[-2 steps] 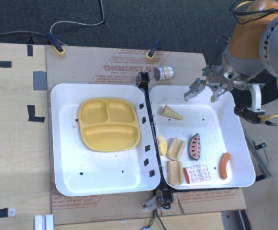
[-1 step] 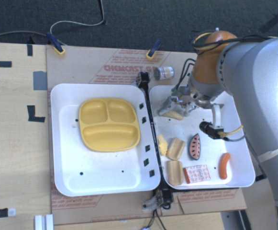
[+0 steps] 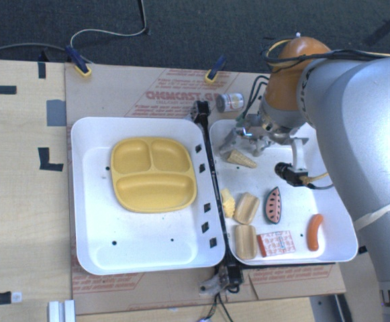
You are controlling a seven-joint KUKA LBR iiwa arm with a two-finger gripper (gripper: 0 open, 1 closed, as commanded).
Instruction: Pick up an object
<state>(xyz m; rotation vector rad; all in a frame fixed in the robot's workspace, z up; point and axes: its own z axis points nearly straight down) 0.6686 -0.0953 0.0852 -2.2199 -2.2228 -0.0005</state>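
My gripper (image 3: 243, 137) is low in the back left part of the right bin (image 3: 329, 180), under the orange-banded wrist (image 3: 294, 79). Just in front of it lies a pale yellow wedge (image 3: 240, 157), close to or touching it. Further forward in the same bin lie a small yellow piece (image 3: 227, 203), two tan bread-like pieces (image 3: 246, 208) (image 3: 244, 241), a watermelon slice (image 3: 272, 205), a red sausage (image 3: 313, 232) and a red and white packet (image 3: 276, 243). Nothing is seen held.
The left bin (image 3: 94, 200) holds a yellow divided plate (image 3: 153, 174). A black divider (image 3: 210, 180) runs between the bins. A small clear bottle (image 3: 231, 102) lies on the cardboard behind the right bin. The grey arm (image 3: 356, 133) covers the right bin's right side.
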